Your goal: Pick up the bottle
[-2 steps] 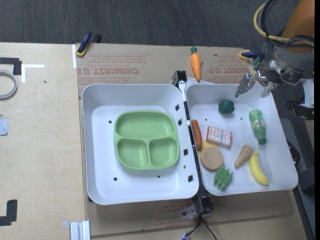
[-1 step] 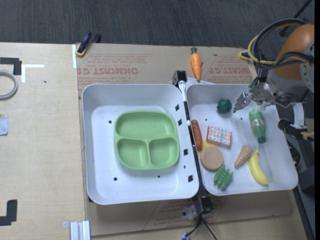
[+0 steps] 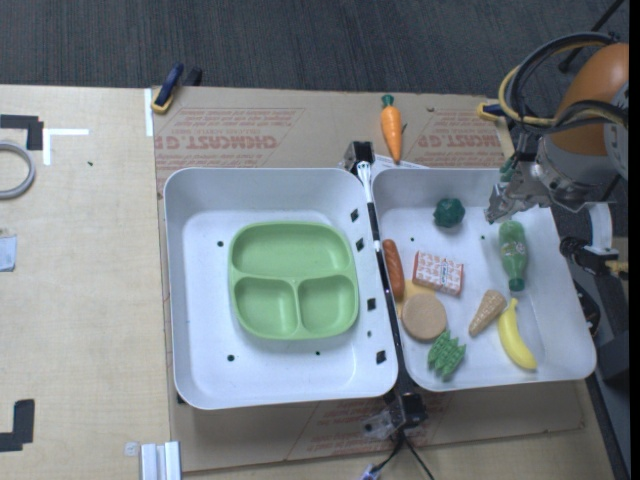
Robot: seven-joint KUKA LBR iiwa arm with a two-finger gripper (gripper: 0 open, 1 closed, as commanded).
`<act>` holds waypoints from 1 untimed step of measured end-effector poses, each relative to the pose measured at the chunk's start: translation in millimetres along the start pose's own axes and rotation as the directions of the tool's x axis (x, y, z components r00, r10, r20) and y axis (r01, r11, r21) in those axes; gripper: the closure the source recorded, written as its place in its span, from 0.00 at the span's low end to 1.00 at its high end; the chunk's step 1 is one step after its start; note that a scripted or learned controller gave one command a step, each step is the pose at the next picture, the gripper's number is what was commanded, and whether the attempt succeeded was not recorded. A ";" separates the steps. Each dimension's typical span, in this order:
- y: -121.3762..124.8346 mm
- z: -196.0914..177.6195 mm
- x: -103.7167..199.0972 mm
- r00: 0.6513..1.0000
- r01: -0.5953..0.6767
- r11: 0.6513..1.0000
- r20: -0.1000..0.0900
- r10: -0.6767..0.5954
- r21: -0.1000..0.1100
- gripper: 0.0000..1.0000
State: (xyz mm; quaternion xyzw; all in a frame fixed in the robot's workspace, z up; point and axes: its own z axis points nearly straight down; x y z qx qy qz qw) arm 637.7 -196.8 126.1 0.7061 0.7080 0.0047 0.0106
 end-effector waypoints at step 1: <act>-44.4 -77.3 -10.8 0.960 -0.281 0.960 0.000 0.281 0.023 1.00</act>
